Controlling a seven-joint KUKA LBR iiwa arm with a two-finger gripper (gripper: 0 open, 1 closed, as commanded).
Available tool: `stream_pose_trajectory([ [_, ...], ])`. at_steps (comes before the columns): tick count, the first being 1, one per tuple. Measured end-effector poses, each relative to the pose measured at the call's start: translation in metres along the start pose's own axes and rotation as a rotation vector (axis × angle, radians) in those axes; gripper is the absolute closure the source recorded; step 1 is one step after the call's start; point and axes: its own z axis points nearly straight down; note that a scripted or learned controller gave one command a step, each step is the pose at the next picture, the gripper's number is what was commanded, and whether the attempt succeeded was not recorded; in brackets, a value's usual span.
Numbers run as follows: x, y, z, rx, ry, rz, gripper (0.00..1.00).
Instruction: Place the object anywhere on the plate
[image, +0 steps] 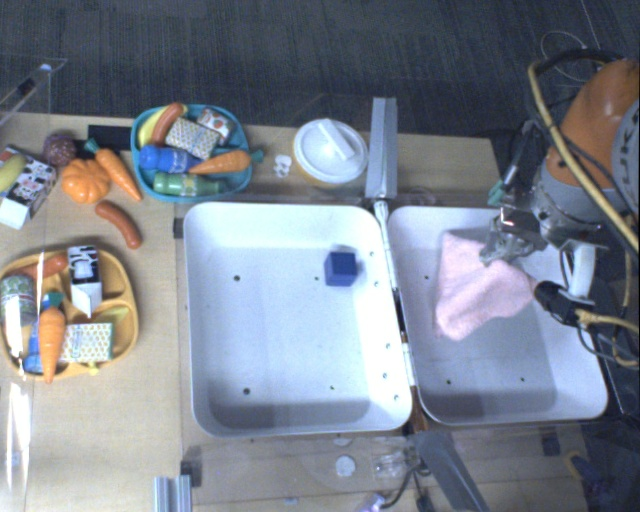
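The tool (508, 240) sits low in the right bin (520, 400), at the far right corner of the pink cloth (480, 290). The cloth spreads away from it to the left and toward the near side of the bin. Its corner seems bunched up against the tool, which suggests an attempt to take it by the edge, since a limp cloth gives no better purchase. Whether the tool is open or closed, or has any fabric in it, I cannot tell from this slant. The other loose candidate, a blue cube (341, 267), lies well to the tool's left in the left bin (270, 380), untouched. The only plate-like thing is a round white dish (332, 150) on the desk (150, 440), beyond the bins and far to the tool's left. Judging by this, the task is at its start: whichever object is meant, it is not yet on the plate, and a carry across both bins remains.
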Motion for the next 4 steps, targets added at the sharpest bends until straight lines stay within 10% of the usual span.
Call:
stream_pose_trajectory([
  [1, 0.002, 0.001, 0.002, -0.001, 0.000, -0.007, 1.00],
  [4, 0.166, -0.008, 0.006, -0.006, 0.001, -1.214, 1.00],
])
